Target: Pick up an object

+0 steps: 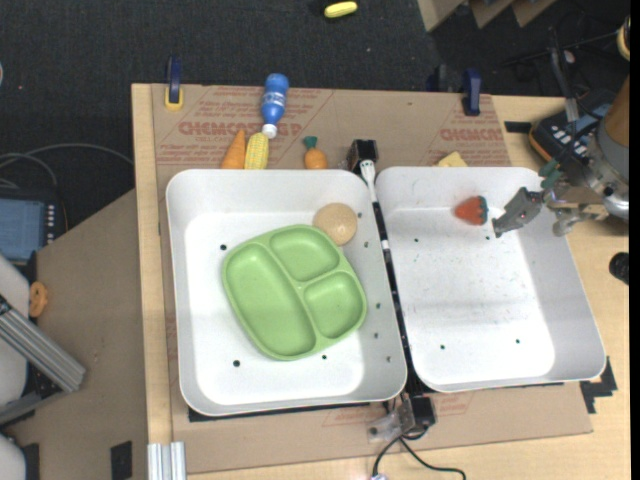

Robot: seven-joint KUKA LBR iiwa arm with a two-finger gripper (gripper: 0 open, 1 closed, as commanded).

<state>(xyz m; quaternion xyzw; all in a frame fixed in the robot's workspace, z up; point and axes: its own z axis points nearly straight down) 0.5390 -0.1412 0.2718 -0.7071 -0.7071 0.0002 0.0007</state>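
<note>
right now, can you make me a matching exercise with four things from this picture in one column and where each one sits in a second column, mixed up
Things:
1. green plate
2. strawberry
3. bottle
4. yellow thing

Places:
A. on the dark floor beyond the bench
B. in the left bin
C. on the cardboard behind the left bin
D. in the right bin, near its far edge

Pairs: 1-B, 2-D, 3-C, 4-A
</note>
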